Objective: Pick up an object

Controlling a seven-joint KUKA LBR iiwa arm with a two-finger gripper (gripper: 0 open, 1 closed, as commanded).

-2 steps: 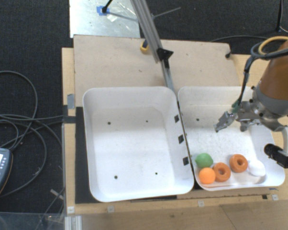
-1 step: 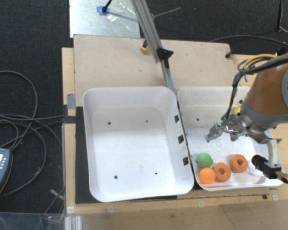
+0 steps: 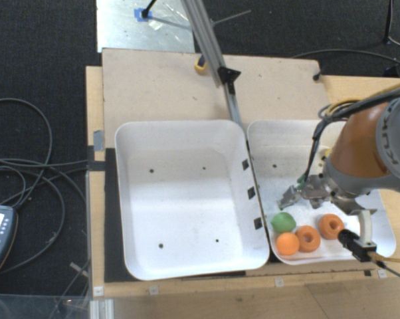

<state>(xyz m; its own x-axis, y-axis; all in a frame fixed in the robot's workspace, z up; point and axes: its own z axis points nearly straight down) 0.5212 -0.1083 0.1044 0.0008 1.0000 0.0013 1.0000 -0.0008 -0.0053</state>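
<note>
Claw [image 3: 292, 197] above green ball [image 3: 284, 222]; arm hides bin [image 3: 266, 145] right side.

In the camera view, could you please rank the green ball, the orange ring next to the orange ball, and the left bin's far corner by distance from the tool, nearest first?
1. Green ball, just below the tool in the right bin.
2. Orange ring, lower, beside the orange ball.
3. Left bin's far corner, at the view's upper left.
</note>
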